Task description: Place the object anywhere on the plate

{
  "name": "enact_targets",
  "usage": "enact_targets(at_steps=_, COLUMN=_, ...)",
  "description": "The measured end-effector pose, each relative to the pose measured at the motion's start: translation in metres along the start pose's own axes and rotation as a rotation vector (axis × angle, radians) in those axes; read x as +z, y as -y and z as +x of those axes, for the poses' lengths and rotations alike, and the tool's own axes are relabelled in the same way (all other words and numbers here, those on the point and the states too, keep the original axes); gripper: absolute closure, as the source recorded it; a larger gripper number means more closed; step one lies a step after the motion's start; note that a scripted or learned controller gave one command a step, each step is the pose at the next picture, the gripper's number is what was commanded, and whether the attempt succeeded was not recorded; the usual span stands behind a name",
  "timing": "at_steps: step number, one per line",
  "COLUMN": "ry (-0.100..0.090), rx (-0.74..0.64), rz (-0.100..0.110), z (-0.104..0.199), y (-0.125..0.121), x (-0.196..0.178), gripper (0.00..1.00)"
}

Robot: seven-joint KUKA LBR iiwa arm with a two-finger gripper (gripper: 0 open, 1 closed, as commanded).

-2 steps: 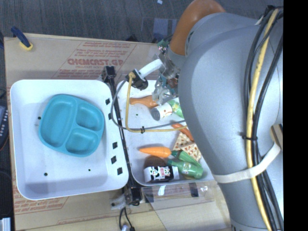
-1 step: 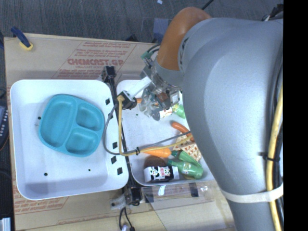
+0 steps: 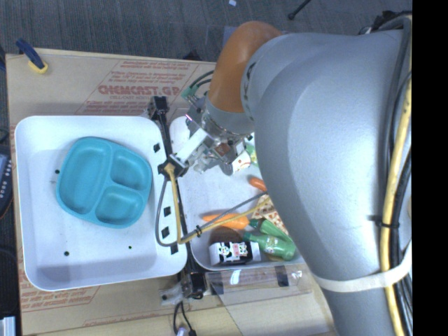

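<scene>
Camera view, looking down on the bench: the gripper (image 3: 215, 154) of the grey arm (image 3: 329, 152) hangs low over the far end of the right bin (image 3: 204, 187). The wrist hides its tips, so it cannot be told whether it is open or closed, or has anything in its grasp.

Which object is meant for the plate (image 3: 103, 180) is not evident. The candidates lie in the same bin, on the viewer's side of the gripper: a carrot (image 3: 227, 219), a green piece (image 3: 273, 238) and a black-and-white carton (image 3: 231, 252), crowded together and partly under the arm. A small orange bit (image 3: 257, 183) lies closer, and a pale item (image 3: 241, 161) sits just beside the gripper.

All look like toy food, probably light, rigid and smooth-skinned. The carrot tapers and would be best pinched across its thicker middle. The carton's flat sides offer the surest hold. The glossy, rounded green piece seems likeliest to slip.

The blue plate, with three shallow compartments, rests flat in the left bin (image 3: 28, 208), well apart from the gripper and across the wall between the bins. Nothing lies on it, so any compartment should take a small item, though the low ridges could tip a long one.

Both bins stand on a printed cardboard sheet (image 3: 140, 82), with a blue-and-yellow clamp (image 3: 31, 56) at the corner farthest from the gripper and dark carpet (image 3: 105, 12) beyond.
</scene>
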State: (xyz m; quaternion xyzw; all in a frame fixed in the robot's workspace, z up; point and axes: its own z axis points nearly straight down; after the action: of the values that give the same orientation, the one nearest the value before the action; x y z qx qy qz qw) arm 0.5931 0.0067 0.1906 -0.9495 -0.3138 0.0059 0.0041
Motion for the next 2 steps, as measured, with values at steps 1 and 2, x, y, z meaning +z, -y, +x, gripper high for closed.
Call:
enact_targets(at_steps=1, ry=0.002, rx=0.058, rz=0.0, z=0.0183, y=0.065, x=-0.0081, gripper=1.0)
enact_targets(at_steps=2, ry=0.003, rx=0.061, rz=-0.002, z=0.017, y=0.063, x=-0.0081, gripper=0.0)
